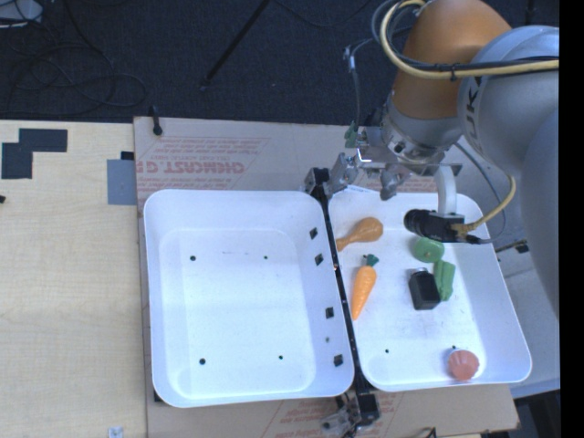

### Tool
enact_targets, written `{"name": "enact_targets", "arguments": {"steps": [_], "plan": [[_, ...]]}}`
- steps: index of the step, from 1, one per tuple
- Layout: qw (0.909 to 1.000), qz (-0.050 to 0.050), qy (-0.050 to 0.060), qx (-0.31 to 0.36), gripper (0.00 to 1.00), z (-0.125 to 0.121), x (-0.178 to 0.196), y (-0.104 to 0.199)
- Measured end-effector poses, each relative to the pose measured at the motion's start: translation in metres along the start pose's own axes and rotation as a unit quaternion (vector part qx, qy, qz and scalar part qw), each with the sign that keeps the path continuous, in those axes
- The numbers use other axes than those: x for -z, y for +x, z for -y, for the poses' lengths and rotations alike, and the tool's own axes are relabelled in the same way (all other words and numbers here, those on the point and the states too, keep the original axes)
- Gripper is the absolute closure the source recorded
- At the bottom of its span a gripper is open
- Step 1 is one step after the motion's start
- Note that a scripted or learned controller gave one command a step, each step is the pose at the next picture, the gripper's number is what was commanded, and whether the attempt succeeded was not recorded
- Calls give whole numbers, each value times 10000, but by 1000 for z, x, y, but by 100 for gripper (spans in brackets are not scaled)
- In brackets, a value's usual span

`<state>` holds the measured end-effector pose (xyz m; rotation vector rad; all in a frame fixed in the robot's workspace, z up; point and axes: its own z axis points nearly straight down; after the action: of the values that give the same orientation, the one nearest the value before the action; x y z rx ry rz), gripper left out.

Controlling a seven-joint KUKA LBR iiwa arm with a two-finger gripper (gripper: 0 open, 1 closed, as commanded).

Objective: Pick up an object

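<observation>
The pale wooden worktop (64,290) takes up the left of the view, and a sheet of printed brown cardboard (228,153) lies on it under the bins. The grey arm (520,89), with its orange band (447,44) above the wrist, reaches in from the right and ends over the far edge of the right bin (497,336), close to the divide between the bins. From this angle I cannot tell whether the jaws are released or clenched. The left bin (164,245) sits just beside the right one, their long rims touching along a line of black clips. All the things to pick lie in the right bin. An orange carrot (363,288) with a green top lies near the dividing rim, its tip pointing toward the near side. Just beyond it is a tan drumstick-shaped toy (361,233), lying slantwise. Further right, a green piece (444,279) lies against a small black block (422,291), the two touching. Well apart from these, in the near right corner, rests a small pink ball (463,364).
</observation>
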<state>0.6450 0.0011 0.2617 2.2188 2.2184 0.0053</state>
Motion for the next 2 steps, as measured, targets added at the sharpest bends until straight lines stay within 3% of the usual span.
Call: {"name": "enact_targets", "arguments": {"steps": [1,2], "plan": [[10000,4,46,6,100,1,5,0],[10000,-15,60,25,100,74,15,55]]}}
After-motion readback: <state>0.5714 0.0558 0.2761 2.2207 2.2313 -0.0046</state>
